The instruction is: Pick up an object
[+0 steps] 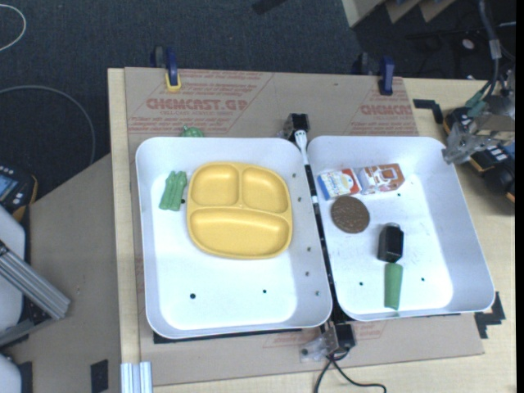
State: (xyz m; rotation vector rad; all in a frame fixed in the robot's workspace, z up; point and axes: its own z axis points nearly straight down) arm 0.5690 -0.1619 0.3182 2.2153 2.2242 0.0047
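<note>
In the right bin [467, 244], nearest the front rim, a green stick [393, 286] lies with its long axis running near to far, its far end just beside a small black block [390, 242]. Beyond these lie a brown disc [350, 215] and a white packet [360, 180] printed blue and red. The left bin [237, 301] holds a yellow divided plate [240, 209] and a green bundle [173, 191]. The gripper [460, 146] hangs past the right bin's far corner; released or clenched, I cannot tell. Blue clamps [171, 62] pin the board over dark carpet [82, 23].
</note>
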